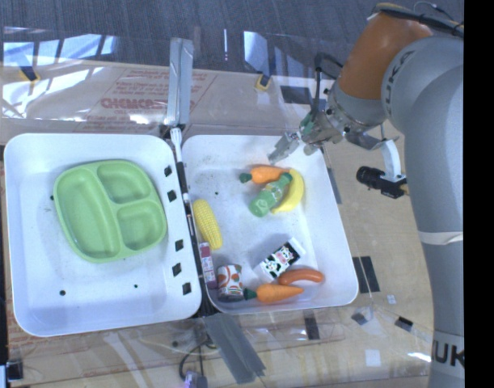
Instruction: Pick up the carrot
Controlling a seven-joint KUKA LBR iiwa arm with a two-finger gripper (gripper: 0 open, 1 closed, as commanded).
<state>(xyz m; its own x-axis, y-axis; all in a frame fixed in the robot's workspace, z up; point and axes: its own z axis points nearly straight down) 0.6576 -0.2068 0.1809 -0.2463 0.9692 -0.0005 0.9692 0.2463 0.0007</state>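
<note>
Hovering over the upper part of the right bin [337,241], the tool [284,149] sits at the end of the grey arm [408,71] that reaches in from three o'clock. Its two fingers look slightly parted with nothing between them — it holds nothing. This reads as the approach step: the tool is positioned near a target but has not yet closed on anything.

Just below the tool, towards six o'clock, lies a carrot [265,175], orange with a green top pointing to nine o'clock. It touches a green bottle [269,196], which rests against a banana [293,192] on its three o'clock side. The next move probably calls for a short descent and a grip across the orange body, kept clear of the bottle crowding its lower edge.

A second carrot [276,293] lies at the six o'clock rim of the same bin — well apart from the tool — just beside a sausage [301,277] and a small black-and-white carton [277,259]. A can [229,280] stands at its nine o'clock side, and an ear of corn [207,223] lies along the bin's nine o'clock wall.

The left bin [20,241] holds a green divided plate [109,210] with three compartments, none with anything in it. Both bins rest side by side on the surface [392,297].
</note>
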